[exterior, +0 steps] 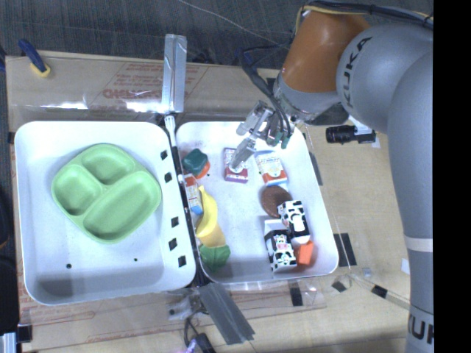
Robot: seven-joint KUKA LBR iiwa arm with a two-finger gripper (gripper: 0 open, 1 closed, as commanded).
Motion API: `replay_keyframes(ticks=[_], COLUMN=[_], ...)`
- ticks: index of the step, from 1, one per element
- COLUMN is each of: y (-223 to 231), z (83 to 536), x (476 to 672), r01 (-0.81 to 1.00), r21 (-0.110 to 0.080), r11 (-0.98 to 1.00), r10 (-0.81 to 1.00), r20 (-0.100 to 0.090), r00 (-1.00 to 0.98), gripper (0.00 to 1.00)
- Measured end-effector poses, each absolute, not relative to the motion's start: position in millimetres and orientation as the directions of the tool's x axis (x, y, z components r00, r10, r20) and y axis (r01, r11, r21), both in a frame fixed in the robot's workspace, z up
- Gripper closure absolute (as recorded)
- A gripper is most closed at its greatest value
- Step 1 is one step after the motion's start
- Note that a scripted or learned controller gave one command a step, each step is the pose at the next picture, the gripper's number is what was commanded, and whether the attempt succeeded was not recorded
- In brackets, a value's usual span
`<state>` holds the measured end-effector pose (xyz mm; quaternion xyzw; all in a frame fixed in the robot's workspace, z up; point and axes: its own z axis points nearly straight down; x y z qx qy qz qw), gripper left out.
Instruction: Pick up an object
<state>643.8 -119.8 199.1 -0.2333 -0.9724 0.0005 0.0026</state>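
**Mia:** What is closest to us?

**Ben:** Two white bins side by side. In the right bin point(324, 230), at the near end, there is a little cow-spotted box point(280, 251) with an orange piece point(305, 253) touching it. A second cow-spotted box point(294, 217) sits just behind. By the near left wall there is a green thing point(215, 254) and a yellow banana point(208, 219) next to it.

**Mia:** And the left bin point(37, 241)?

**Ben:** It has a green plate point(107, 190) with three parts. The plate lies flat in the middle.

**Mia:** What is further back in the right bin?

**Ben:** A brown round thing point(274, 198) behind the cow boxes. Then a small white and red carton point(272, 168), and a small pack with a red edge point(235, 165) beside it. Near the left wall there is a teal thing point(195, 160) with some orange under it.

**Mia:** Where is the robot hand?

**Ben:** The gripper point(239, 162) comes down from the right, at the far part of the right bin. Its tips are right at the small pack with a red edge.

**Mia:** Is it squeezing the pack?

**Ben:** I cannot tell. The tips are too small and blurry to see.

**Mia:** What is behind that?

**Ben:** The big grey arm point(390, 72) with its orange band point(320, 46).
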Motion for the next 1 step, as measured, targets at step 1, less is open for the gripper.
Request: replay_keyframes(ticks=[1], y=[-102.4], z=[90.8], x=[626.8], r01=[0.451], r21=[-0.002], r11=[0.892], r10=[0.451], r20=[0.001], r00=[-0.892], gripper=[0.0])
